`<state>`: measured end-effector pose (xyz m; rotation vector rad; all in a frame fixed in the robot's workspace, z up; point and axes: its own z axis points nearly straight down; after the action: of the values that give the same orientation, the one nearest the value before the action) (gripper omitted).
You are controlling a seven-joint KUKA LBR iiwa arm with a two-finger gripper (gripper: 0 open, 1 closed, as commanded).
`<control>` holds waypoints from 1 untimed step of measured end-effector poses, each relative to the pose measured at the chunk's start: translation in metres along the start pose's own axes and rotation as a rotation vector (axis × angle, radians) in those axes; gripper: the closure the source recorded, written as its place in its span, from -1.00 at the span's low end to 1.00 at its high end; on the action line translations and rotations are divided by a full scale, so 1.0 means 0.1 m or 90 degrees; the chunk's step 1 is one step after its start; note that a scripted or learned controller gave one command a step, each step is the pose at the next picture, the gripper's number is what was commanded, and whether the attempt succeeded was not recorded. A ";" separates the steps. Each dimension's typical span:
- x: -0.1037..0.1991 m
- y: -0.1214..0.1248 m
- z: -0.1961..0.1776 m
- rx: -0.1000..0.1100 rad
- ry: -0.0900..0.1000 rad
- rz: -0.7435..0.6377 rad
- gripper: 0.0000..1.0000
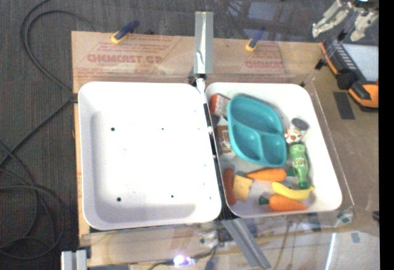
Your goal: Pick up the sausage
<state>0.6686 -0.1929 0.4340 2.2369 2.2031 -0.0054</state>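
The sausage (228, 185), a short reddish-brown link, lies at the near left side of the right bin (320, 139), against the wall beside a tan cube (242, 188). My gripper (342, 23) hangs high at the top right, beyond the bin's far right corner and well away from the sausage. Its pale fingers (325, 17) are spread open and hold nothing.
A teal divided tray (256, 128) fills the middle of the right bin. Two carrots (268, 174), a banana (292, 190), a green bottle (298, 161), a small can (297, 130) and packets along the left wall crowd around it. The left bin (148, 152) lies alongside.
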 end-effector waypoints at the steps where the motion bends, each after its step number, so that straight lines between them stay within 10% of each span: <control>1: -0.30 0.00 0.00 0.000 0.000 -0.014 -1.00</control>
<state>0.6686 -0.2227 0.4341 2.2114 2.2279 -0.0052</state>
